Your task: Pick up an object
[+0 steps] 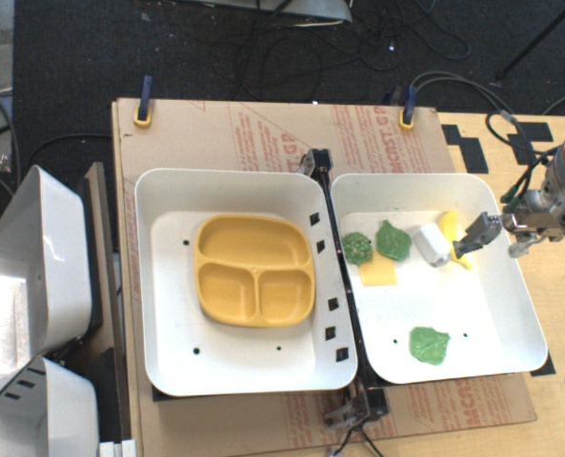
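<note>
At the right of the frame, over the right bin (511, 284), the gripper (499, 233) has its fingers spread apart and grasping nothing, close to the white block (433, 244) and yellow piece (449, 223), so the pick-up is not done yet.

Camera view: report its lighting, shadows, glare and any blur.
Camera view: even, soft light; the white bins look bright without hard glare; faint shadows beside the yellow tray and green pieces; the gripper is slightly soft, the bench sharp.
</note>
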Available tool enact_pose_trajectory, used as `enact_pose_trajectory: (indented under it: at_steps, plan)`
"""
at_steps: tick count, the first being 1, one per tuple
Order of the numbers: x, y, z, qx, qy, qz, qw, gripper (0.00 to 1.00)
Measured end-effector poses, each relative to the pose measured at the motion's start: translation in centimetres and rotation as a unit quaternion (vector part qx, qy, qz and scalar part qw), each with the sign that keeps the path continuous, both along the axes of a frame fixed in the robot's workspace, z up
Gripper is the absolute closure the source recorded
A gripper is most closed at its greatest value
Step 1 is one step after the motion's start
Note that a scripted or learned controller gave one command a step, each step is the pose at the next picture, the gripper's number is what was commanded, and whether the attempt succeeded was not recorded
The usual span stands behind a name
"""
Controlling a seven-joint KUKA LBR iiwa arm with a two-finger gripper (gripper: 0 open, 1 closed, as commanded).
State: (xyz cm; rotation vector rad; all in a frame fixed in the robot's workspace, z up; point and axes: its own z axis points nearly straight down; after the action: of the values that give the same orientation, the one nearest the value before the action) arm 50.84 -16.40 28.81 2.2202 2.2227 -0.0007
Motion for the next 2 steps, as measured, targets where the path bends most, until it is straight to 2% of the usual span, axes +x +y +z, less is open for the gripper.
enact_pose_trajectory:
  at_steps: [2]
  plan:
    - [1.1,-0.5,-11.7,0.0008,0.002,-0.002,1.0,0.0]
